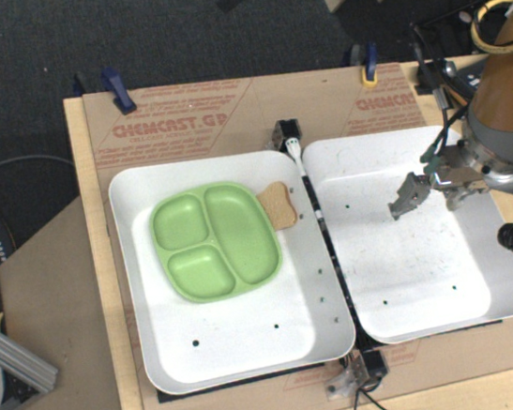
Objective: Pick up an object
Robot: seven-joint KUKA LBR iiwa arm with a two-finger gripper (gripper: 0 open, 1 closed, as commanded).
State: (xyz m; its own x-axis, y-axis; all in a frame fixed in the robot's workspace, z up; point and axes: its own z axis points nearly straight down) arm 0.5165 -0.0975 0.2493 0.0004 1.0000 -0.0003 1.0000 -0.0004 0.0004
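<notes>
Left bin (161,336): a green divided plate (216,241) is being carried in its upper half, left of centre frame; the lower half is being left bare.
Tan object (278,206): it is being seen lying flat at the plate's right rim, touching or slightly tucked under it, near the divider between the bins. It is being judged the likeliest thing to pick.
Right bin (420,290): only small dark specks are being shown on its floor.
Gripper (411,196): it is being held over the upper part of the right bin, well apart from the tan object; whether it is spread or pressed together cannot be told, and nothing is being seen pinched.
Step in hand: the approach is being judged unfinished; the arm is being advised to cross the divider and descend clear of the plate rim.
Surface and room: the bins are being borne on a brown board (225,114) clamped at the upper edge, with dark floor beyond.
</notes>
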